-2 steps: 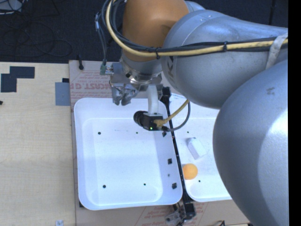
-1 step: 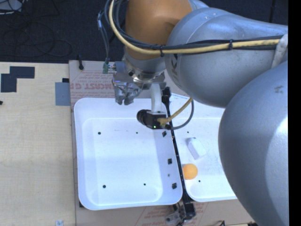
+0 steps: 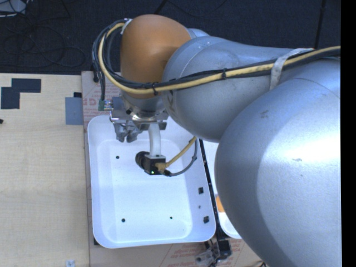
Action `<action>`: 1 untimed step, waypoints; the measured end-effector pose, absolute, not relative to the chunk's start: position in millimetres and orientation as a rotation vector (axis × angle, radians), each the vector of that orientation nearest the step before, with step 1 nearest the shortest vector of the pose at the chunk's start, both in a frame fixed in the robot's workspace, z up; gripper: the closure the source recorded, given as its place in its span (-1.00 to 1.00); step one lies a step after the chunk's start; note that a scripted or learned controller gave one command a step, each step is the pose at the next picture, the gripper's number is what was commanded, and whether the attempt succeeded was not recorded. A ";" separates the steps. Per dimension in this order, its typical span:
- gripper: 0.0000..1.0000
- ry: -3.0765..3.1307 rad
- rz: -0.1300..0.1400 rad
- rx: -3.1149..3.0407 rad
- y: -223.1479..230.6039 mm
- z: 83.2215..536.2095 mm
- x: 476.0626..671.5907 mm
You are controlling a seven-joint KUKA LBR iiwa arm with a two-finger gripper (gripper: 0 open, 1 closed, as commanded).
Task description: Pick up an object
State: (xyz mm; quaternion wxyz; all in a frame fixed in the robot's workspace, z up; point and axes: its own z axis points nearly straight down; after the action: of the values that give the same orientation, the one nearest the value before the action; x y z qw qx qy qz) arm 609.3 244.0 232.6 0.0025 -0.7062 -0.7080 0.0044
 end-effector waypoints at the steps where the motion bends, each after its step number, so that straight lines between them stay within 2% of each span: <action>1: 1.00 -2.230 -0.012 -2.219 244.3 339.8 645.7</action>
State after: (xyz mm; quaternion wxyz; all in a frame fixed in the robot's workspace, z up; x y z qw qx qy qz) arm 645.7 244.3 339.8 -0.0023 -0.7055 -0.7087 -0.0040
